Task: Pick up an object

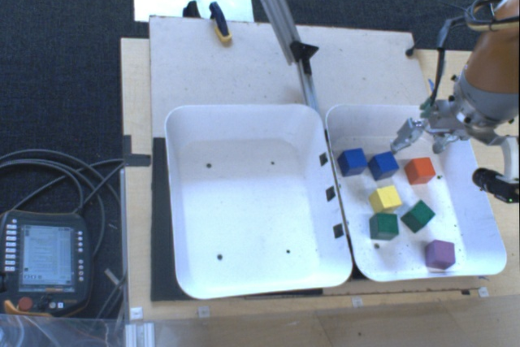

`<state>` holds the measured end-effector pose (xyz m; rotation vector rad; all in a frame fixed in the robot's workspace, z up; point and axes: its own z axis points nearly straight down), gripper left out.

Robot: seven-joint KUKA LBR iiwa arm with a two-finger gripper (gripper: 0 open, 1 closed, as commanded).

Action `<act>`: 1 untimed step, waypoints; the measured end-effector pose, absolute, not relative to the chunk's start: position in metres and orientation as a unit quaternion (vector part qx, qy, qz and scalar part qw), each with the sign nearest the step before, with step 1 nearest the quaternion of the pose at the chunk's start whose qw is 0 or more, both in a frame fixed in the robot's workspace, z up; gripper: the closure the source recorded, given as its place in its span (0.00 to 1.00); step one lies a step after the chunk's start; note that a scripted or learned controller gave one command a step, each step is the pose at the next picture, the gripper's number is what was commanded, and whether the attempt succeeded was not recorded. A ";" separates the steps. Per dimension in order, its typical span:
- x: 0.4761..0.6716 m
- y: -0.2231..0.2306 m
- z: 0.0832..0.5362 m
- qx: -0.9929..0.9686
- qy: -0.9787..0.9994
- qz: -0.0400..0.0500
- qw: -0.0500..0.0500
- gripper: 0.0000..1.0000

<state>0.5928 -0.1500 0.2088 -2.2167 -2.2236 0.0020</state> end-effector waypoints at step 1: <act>0.589 -0.155 0.165 -0.707 -0.708 0.001 0.001 0.00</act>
